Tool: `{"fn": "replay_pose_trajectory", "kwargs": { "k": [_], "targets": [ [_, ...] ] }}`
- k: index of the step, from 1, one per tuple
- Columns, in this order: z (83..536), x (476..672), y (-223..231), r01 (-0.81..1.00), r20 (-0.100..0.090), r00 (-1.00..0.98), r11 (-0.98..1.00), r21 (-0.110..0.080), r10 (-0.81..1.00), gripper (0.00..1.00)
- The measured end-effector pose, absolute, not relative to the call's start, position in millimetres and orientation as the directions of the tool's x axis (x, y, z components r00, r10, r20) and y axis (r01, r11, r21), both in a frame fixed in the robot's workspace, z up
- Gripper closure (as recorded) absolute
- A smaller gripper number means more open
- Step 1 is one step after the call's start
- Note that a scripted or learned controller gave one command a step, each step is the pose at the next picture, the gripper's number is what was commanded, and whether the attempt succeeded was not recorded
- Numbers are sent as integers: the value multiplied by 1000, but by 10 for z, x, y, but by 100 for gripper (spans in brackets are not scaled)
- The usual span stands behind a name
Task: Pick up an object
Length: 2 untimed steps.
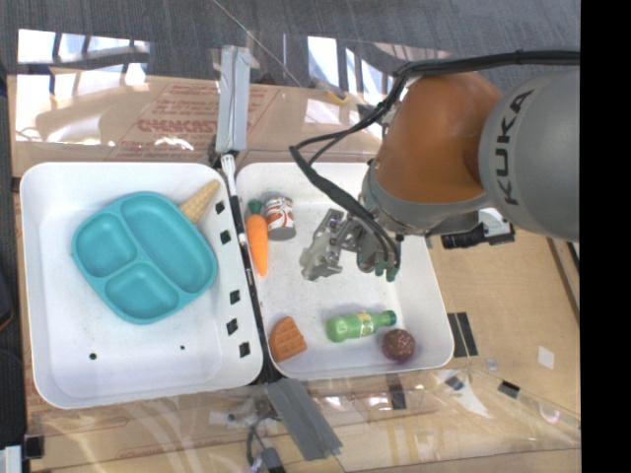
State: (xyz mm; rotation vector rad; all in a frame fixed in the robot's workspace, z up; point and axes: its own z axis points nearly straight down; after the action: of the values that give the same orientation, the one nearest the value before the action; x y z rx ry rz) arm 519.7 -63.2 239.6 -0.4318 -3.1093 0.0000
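My gripper hangs over the middle of the right bin, open, with nothing between its fingers. To its left lie an orange carrot and a small red-and-white can. Below it a green bottle lies on its side. A dark red ball rests at the bottle's right end, and an orange bread-like piece sits near the front left corner. The gripper touches none of them.
The left bin holds a blue divided plate, with an ice-cream cone at the plate's upper right edge. A ridge with black clips separates the two bins. The arm's bulky orange-and-grey wrist overhangs the right bin's back right part.
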Motion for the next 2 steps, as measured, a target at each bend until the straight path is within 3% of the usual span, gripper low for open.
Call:
{"fn": "replay_pose_trajectory", "kwargs": {
  "k": [1, 2],
  "targets": [
    [3194, 4849, -558, 346, -8, -938, 938, 2, 346, 100],
    [3284, 4861, -549, 338, -7, -941, 941, 0, 338, 100]
  ]
}}
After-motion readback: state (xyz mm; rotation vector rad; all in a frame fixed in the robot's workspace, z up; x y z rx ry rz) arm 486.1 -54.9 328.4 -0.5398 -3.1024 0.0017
